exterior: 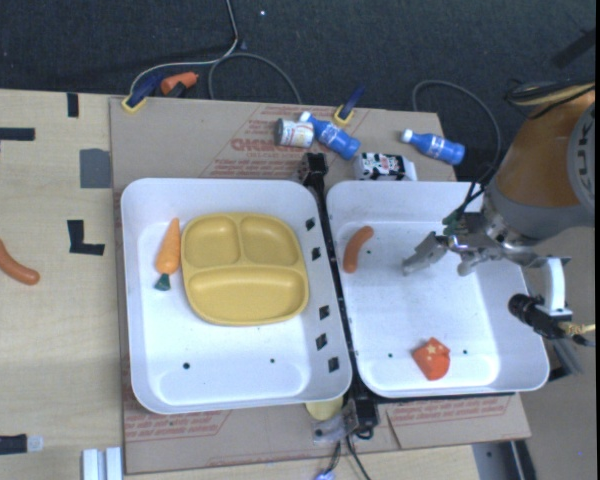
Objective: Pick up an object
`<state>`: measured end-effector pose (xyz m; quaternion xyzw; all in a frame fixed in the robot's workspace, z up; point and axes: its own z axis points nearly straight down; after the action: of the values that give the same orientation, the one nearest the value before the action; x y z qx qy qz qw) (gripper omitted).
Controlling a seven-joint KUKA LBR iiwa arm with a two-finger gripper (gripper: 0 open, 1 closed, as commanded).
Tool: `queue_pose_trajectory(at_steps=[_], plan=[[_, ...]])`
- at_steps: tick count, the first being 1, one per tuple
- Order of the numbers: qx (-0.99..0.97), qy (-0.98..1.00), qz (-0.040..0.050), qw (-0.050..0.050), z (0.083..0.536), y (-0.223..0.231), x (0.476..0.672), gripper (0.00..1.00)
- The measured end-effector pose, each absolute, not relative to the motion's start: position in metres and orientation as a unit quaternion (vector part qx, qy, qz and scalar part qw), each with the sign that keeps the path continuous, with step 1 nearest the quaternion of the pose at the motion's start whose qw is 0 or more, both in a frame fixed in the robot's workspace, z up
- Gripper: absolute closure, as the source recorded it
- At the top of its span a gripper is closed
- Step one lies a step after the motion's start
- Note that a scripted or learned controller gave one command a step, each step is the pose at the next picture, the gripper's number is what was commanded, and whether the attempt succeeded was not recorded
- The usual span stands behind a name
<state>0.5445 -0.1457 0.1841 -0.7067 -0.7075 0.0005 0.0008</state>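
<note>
The arm is reaching in from the right over the right bin (500, 373), and its gripper (421, 259) is hanging above the bin's upper middle, angled toward the left; from this slant I cannot tell whether the jaws are apart or together, and nothing is showing between them. The nearest candidate is the toy sausage (356, 248), lying on the bin floor near the left wall, just left of the gripper with bare white floor between them. A red toy strawberry (432, 359) is sitting well apart, near the bin's front edge. The left bin (145, 358) is holding a yellow divided plate (245, 268) with a toy carrot (168, 248) just beside its left rim, touching or nearly so. Judging from the pose, the arm is lining up on the sausage. To do this well, the gripper should be centring over the sausage's middle, turning so the closing line is crossing its short width rather than its length, and opening fully before descending. The sausage is lying close to the bin wall, so the finger on that side needs room; coming down too near the wall is risking a scrape or a nudge that rolls the piece away. A straight, slow lift after closing would be confirming the hold.
</note>
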Motion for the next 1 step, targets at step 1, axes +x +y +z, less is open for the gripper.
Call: queue_pose_trajectory(at_steps=[1], plan=[[-0.704,-0.71,-0.0004,0.001,0.147,-0.0989,0.6016,0.0]])
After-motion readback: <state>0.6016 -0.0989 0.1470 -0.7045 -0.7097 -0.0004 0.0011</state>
